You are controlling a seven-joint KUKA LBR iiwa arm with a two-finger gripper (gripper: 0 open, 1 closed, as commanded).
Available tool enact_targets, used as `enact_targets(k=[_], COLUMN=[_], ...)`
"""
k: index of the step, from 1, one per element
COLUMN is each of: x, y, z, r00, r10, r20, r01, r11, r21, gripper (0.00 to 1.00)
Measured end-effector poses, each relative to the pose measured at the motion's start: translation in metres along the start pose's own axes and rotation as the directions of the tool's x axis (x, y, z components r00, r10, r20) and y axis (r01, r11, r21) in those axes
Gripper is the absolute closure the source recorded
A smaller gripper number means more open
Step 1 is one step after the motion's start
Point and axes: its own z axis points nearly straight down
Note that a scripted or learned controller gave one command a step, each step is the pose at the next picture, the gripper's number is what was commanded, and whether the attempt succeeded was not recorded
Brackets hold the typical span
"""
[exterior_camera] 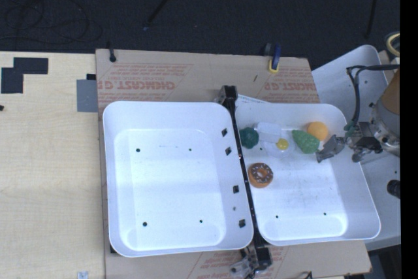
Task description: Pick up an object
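The right bin point(307, 219) holds several small objects. A chocolate donut with sprinkles point(260, 174) lies near the bin's left wall. Behind it sit a dark green round object point(249, 137), a clear plastic piece point(268, 130) and a small yellow item point(282, 145). A light green object point(304, 141) leans against an orange ball point(317, 131) toward the far right. My gripper point(341, 151) hovers at the bin's right rim, just right of the green object, open with nothing between its fingers.
The left bin point(170, 180) stands beside the right one, with a black divider point(238, 160) between them. Both rest on cardboard point(196, 78). A blue and yellow clamp point(275, 57) sits at the cardboard's far edge.
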Motion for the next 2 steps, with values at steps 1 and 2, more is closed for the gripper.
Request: enact_targets(k=[1,2], x=[-0.011,-0.009], y=[-0.021,-0.022], z=[-0.035,0.080], r00=[1.000,1.000], r10=[-0.001,-0.001], r20=[-0.001,-0.005], r01=[0.001,0.002], r11=[1.000,1.000], r21=[0.001,0.013], gripper=[0.00,0.00])
